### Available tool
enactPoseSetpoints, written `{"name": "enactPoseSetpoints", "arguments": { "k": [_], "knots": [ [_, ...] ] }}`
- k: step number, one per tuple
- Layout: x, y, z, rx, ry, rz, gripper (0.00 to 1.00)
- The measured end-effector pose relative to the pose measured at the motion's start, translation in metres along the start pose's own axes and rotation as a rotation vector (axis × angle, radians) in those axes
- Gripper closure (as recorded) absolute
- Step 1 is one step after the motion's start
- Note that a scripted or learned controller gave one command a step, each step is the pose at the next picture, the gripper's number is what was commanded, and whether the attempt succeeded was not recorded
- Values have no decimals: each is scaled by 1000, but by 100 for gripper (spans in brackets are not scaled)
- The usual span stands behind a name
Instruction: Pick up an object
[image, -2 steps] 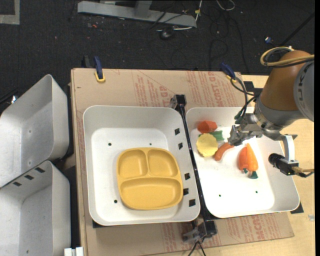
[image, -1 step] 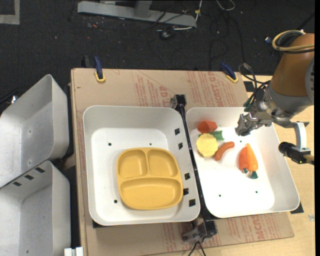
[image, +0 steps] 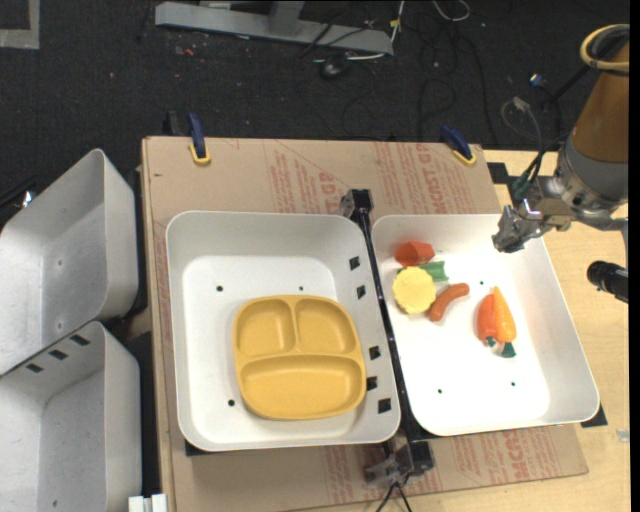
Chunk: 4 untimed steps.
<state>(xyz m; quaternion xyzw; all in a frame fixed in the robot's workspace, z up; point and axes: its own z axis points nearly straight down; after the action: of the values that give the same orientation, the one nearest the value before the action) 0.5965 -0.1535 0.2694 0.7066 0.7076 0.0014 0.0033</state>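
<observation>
Grey arm reaching in from right, gripper (image: 512, 236) over right bin's (image: 560, 400) far corner, finger state impossible to tell, orange carrot (image: 495, 316), sausage (image: 449, 300), yellow round piece (image: 414, 290) lying nearby, yellow tray (image: 298, 357) in left bin (image: 190, 380).

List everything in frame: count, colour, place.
white bins: 2, side by side on the bench
divided tray: 1, yellow, left bin
toy tomato: 1, red, right bin, top left
lemon slice: 1, yellow, right bin, below the tomato
toy sausage: 1, red-orange, right of the lemon slice
toy carrot: 1, orange with green tip, right bin centre
board: 1, brown, under the bins
arm: 1, grey and orange, far right
gripper: 1, dark, over right bin's upper right corner
</observation>
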Motion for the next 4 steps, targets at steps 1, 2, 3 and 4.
{"name": "enactPoseSetpoints", "arguments": {
  "k": [1,2,3,4],
  "knots": [
    [54,4,14,7,4,-6,100],
    [109,-2,10,7,4,-6,100],
    [163,1,14,7,4,-7,100],
    [213,-1,31,9,4,-6,100]
  ]
}}
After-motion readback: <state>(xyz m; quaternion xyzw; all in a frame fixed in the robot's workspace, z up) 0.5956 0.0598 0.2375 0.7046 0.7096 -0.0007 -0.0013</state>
